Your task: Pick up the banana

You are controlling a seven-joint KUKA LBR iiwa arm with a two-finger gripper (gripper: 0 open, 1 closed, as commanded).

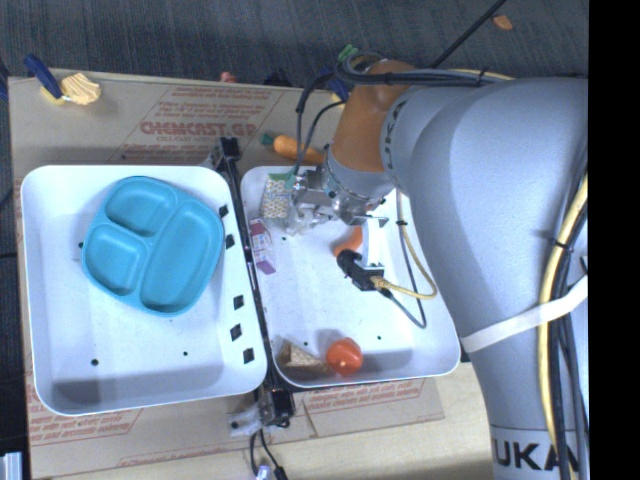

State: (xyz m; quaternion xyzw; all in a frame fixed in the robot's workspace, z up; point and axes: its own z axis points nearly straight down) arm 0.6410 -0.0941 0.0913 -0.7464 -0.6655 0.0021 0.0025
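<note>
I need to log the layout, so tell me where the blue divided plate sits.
In the camera view, the blue divided plate lies in the left white bin, toward its far end, across the divider from the right bin where the arm reaches.

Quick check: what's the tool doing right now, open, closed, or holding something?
Tool: low over the far end of the right bin; open or closed cannot be told, nothing seen held.

Robot lab: cardboard-covered bench (pixel 200 108), two white bins (pixel 40 268), cabling.
</note>
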